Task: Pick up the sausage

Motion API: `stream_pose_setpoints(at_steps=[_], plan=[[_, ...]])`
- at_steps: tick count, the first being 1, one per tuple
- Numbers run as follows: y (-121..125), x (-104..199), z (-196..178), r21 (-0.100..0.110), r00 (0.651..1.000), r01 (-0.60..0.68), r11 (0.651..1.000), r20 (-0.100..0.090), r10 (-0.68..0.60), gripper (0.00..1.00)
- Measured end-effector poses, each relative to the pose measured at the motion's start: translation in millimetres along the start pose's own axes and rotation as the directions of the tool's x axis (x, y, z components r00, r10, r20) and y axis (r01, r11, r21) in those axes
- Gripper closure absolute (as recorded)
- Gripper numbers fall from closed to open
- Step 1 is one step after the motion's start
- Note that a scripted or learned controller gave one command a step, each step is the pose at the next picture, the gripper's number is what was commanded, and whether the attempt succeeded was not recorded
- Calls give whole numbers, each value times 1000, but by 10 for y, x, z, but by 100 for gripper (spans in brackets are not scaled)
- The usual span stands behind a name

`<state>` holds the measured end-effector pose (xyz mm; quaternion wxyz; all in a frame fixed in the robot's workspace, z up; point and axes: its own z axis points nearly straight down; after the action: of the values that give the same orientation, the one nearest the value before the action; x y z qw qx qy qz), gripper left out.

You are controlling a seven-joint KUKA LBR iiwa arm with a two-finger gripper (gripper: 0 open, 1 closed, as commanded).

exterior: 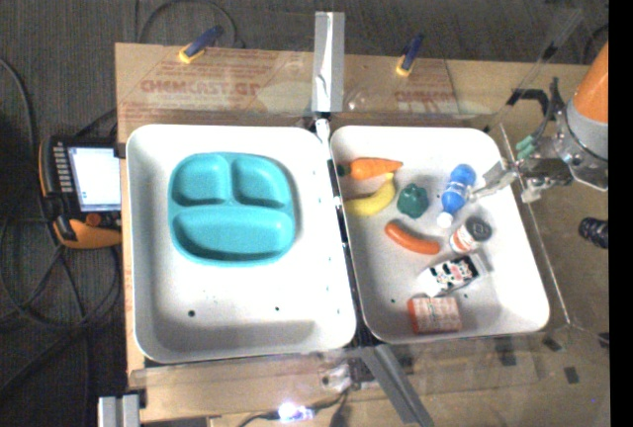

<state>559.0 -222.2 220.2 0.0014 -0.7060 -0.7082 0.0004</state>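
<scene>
The sausage is a short red-orange link lying flat near the middle of the right bin. It is slightly tilted, with its left end higher in the view. My gripper hangs over the right bin's upper right part, near the rim, below the grey wrist and its orange band. It is up and to the right of the sausage, with a blue bottle between them. Nothing is seen held in the gripper.
Around the sausage in the right bin lie a carrot, a banana, a green pepper, a small capped bottle, a black-and-white box and a pink can. The left bin holds a teal divided plate.
</scene>
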Motion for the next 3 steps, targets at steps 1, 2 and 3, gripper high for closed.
stream_pose_setpoints(at_steps=[1,2,3], plan=[[-65,692,772,-26,1000,-30,999,7,30,0],[-211,875,1060,-3,997,73,997,1,-73,0],[-65,960,478,0,1000,-23,1000,3,23,0]])
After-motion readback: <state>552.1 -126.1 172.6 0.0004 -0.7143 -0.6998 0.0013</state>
